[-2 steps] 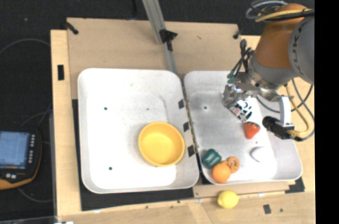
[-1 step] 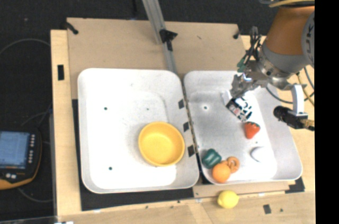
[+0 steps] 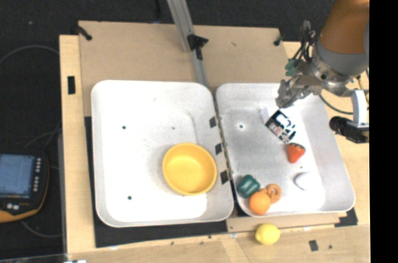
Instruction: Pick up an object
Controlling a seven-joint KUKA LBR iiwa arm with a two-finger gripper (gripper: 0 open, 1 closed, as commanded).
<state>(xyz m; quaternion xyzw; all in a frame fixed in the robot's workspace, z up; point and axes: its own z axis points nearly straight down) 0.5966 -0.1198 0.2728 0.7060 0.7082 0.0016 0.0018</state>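
Landmark: right bin (image 3: 333, 150), all places given from it.
Gripper (image 3: 287, 94): hangs over the bin's upper middle — whether its claw is apart or together I cannot tell.
Nearest thing: black-and-white box (image 3: 280, 126), on the bin floor just below the gripper, lying tilted.
Others in the bin: red piece (image 3: 295, 152) near the centre; green block (image 3: 248, 184), orange (image 3: 259, 202) and a smaller orange fruit (image 3: 272, 192) at the lower left corner; white lump (image 3: 302, 181) lower right.
Outside: lemon (image 3: 267, 234) just past the bin's lower edge; yellow bowl (image 3: 189, 168) in the left bin (image 3: 124, 106).
Handling: the box looks light, stiff and flat-sided — likely best pinched across its short width; round fruit may roll.
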